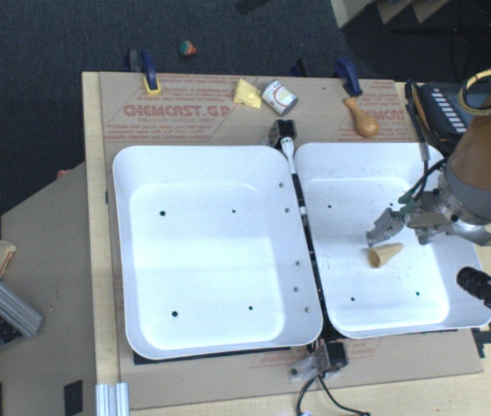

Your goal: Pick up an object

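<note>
A: Where is the tool?
B: The tool hangs low in the right bin; whether its tips are spread or pressed together, I cannot tell.
A: And the thing to pick?
B: A tan cone-shaped piece lies on the bin floor, just below the tool; it is not between the tips.
A: Anything else?
B: A yellow wedge and a wooden piece lie on the desk behind the bins.
</note>
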Robot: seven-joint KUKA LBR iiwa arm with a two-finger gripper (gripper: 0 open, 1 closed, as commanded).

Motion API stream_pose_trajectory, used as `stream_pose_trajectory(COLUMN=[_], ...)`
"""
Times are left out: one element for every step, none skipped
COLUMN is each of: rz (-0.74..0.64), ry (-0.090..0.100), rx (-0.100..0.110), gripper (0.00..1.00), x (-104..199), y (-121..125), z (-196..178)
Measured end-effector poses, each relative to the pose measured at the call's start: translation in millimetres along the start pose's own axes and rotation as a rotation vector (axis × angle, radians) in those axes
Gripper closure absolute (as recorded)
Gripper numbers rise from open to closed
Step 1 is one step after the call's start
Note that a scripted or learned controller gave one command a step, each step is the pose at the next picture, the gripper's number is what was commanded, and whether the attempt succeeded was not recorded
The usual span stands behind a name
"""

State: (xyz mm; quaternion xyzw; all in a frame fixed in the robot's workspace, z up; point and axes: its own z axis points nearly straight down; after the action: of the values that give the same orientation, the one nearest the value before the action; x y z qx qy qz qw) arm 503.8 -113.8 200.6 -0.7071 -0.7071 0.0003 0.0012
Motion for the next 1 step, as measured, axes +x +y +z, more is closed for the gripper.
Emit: stream_pose_trajectory(rz=[0.002], ry=[0.0], rx=[0.002], gripper=[0.0], x=[-23.4], y=[1.4], z=[120.6])
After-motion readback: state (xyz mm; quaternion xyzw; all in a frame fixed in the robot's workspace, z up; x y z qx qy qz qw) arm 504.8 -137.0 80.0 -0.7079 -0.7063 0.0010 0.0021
